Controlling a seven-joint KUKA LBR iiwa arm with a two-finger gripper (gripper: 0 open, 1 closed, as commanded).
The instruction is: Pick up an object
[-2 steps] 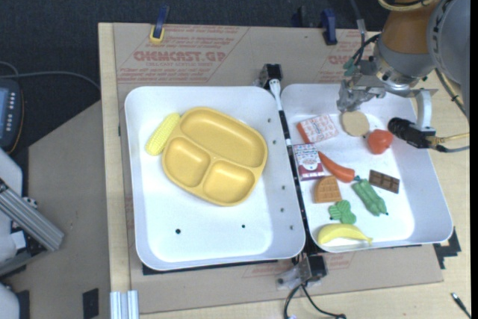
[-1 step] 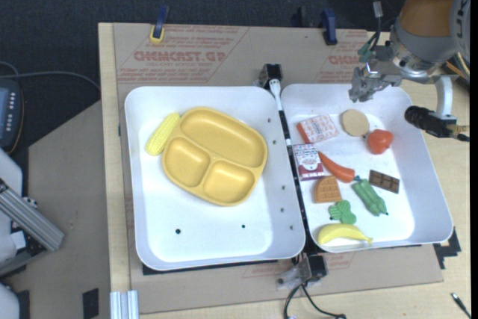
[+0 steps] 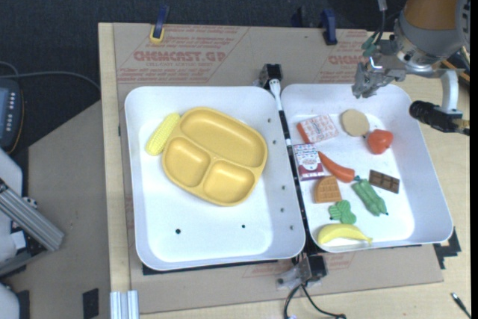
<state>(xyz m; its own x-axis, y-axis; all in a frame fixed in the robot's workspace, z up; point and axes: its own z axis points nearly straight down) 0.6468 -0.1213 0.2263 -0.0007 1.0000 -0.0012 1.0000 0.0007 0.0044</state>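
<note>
The right bin [image 3: 429,187] holds several toy foods: a red-and-white packet [image 3: 317,128], a tan potato [image 3: 355,122], a red tomato [image 3: 379,141], a dark red packet [image 3: 306,160], an orange carrot [image 3: 337,168], a chocolate bar [image 3: 384,181], a waffle piece [image 3: 326,190], a green pea pod [image 3: 370,198], broccoli [image 3: 343,212] and a banana [image 3: 343,235]. My gripper [image 3: 366,86] hangs over the bin's far edge, just beyond the potato, with nothing seen between its fingers.
The left bin [image 3: 149,235] holds a yellow divided tray [image 3: 213,155] with a corn cob [image 3: 162,133] against its left side. Clamps [image 3: 157,28] sit on the board's far edge. A black bracket [image 3: 433,114] sticks in from the right.
</note>
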